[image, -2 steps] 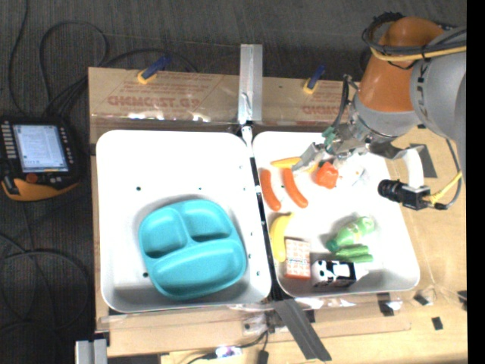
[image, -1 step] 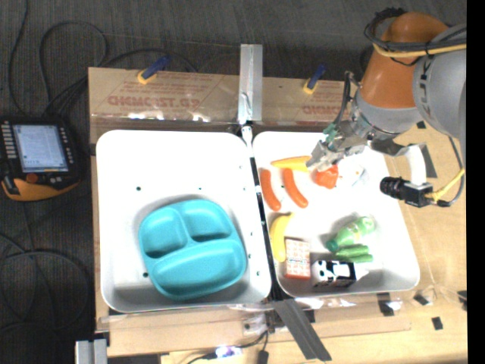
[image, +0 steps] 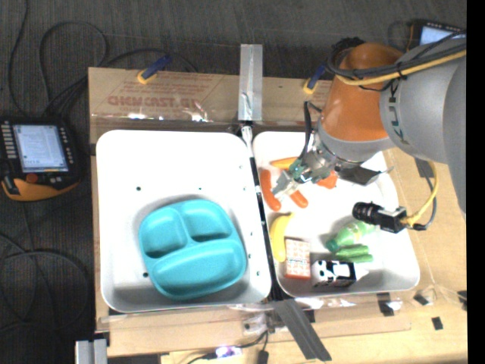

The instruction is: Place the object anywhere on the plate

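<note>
The grey arm (image: 432,89) runs off the right edge, hiding the right bin's (image: 394,275) far corner. The gripper (image: 292,179) covers part of the orange carrots (image: 267,188); its finger position is unclear. The small box's (image: 297,259) print is illegible.

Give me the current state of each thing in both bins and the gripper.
Plate: in the left bin, upright, nothing on it.
Gripper: low over the right bin, among the carrots.
Banana: lying by the divider.
Green vegetables: lying loose.
Small box: flat at the front.
Black-and-white toy: at the front.
</note>
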Controlling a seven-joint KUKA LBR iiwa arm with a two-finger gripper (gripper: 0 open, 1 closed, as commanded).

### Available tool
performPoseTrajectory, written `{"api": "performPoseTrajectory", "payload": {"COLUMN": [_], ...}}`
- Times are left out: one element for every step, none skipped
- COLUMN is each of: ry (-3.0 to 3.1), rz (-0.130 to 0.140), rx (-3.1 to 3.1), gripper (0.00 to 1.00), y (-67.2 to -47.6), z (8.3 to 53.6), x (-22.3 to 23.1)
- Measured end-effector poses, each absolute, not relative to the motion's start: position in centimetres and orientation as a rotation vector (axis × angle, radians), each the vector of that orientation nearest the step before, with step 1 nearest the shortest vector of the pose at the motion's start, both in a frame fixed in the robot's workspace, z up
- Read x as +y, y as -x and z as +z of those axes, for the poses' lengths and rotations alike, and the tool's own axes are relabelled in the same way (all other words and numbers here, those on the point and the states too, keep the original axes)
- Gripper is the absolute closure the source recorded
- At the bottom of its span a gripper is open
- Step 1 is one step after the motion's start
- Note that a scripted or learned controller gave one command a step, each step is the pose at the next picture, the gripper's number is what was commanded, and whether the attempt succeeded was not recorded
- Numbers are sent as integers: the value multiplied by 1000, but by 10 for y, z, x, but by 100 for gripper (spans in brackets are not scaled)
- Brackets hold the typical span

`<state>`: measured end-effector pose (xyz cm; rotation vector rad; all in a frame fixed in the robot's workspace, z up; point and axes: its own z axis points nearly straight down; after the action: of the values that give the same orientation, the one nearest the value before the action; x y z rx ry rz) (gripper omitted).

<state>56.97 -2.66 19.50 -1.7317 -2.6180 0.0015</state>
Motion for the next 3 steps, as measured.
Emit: {"api": "performPoseTrajectory", "payload": {"ry": [1223, 1105, 1235], "rz": [0, 0, -1], "rx": [-2892, -2938, -2887], "gripper": [100, 100, 100], "y": [-550, -512, -545], "z": [183, 183, 183], "x": [-52, 27, 16]}}
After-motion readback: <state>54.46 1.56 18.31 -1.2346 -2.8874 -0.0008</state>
